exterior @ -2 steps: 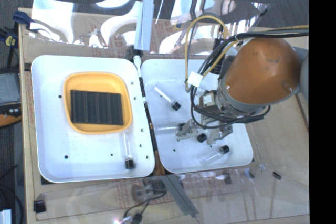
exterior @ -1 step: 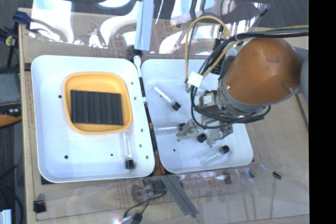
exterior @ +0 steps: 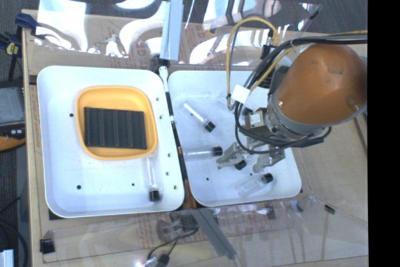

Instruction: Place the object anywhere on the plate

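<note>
Table (exterior: 262,228) front edge nearest. Left bin (exterior: 56,134): yellow plate (exterior: 115,123) with dark ribbed centre; one clear vial (exterior: 152,181) with black cap just beside plate's lower right corner, off plate. Right bin (exterior: 206,90): vials (exterior: 199,116) scattered. Gripper (exterior: 249,161) low over them, fingers (exterior: 226,158) spread, nothing between. Vials likely light, stiff, slick, prone to roll, maybe breakable; pinch mid-body across width.

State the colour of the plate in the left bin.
Yellow rounded-square plate with a dark ribbed centre; camera view.

A plate (exterior: 115,124) lies in the left bin (exterior: 56,184); vials (exterior: 200,115) lie in the right bin (exterior: 206,194).
</note>
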Controlling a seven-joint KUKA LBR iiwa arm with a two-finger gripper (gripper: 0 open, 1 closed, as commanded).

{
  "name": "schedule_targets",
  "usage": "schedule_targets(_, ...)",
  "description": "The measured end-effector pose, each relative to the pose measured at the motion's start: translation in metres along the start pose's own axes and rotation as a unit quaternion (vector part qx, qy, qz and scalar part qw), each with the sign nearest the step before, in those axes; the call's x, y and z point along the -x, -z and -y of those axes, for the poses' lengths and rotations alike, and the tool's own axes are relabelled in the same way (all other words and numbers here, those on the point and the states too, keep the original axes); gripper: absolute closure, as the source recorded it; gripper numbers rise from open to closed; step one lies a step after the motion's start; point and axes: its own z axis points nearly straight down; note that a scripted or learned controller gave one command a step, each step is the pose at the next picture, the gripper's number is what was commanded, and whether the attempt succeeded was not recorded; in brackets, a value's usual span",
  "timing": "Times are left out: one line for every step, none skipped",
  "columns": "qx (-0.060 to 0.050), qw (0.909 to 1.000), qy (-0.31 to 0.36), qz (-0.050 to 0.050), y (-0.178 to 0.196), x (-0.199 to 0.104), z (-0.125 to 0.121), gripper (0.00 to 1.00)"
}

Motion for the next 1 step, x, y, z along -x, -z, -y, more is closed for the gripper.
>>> schedule_targets(0.001,0.9857,0.168,0.001,-0.0069,-0.0121,0.0119,0.0)
